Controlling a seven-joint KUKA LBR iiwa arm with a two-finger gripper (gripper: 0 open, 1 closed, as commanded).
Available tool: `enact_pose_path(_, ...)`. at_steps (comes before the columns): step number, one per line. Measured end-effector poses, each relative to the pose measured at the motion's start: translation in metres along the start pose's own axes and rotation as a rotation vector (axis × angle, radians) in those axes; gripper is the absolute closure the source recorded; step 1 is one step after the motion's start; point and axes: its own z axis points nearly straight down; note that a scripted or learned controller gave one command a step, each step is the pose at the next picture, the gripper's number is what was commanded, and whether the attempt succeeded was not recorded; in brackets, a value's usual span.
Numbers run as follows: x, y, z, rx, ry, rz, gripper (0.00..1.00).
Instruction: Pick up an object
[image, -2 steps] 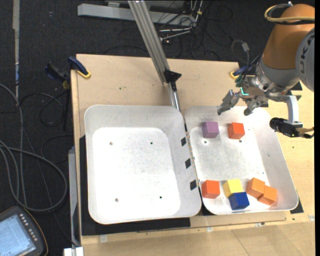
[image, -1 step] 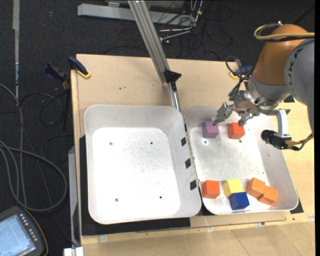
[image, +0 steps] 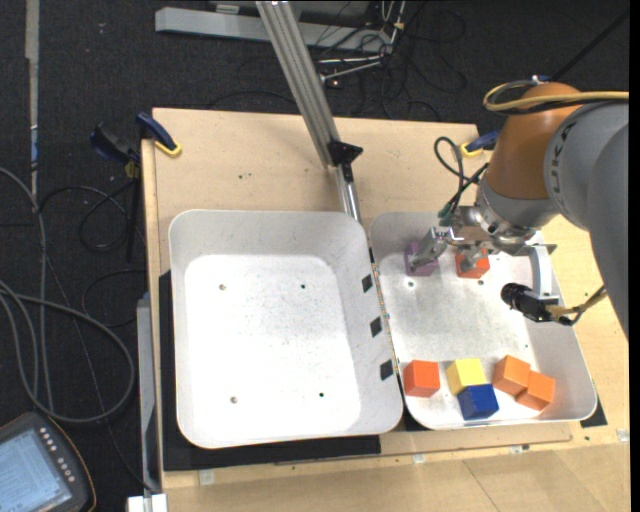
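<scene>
My gripper (image: 452, 243) hangs low over the far end of the right bin (image: 470, 320), under the orange wrist band. A small purple block (image: 420, 261) lies just to its left, and a red-orange block (image: 472, 264) sits just below and right of it. Both blocks are partly covered by the gripper's body, and I cannot tell whether either one is touched. Along the near edge of the right bin lie an orange block (image: 421, 377), a yellow block (image: 465, 373), a blue block (image: 478, 401) and two more orange blocks (image: 515, 372) (image: 538, 389).
The left bin (image: 200, 250) stands beside the right one, with black clips at the shared edge. A slanted metal pole (image: 305, 85) crosses the back of the bench. A black fitting with cable (image: 522, 298) hangs off the arm over the right bin.
</scene>
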Motion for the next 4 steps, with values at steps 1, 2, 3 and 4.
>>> enact_pose_path(1, 0.001, -0.001, 0.047, -0.001, 0.000, -0.001, 0.00)
enact_pose_path(2, 0.000, 0.001, 0.033, -0.008, -0.001, 0.000, 1.00)
enact_pose_path(3, 0.011, 0.002, -0.018, -0.013, -0.001, -0.005, 1.00)
enact_pose_path(4, 0.011, 0.003, -0.072, -0.013, -0.002, -0.005, 1.00)
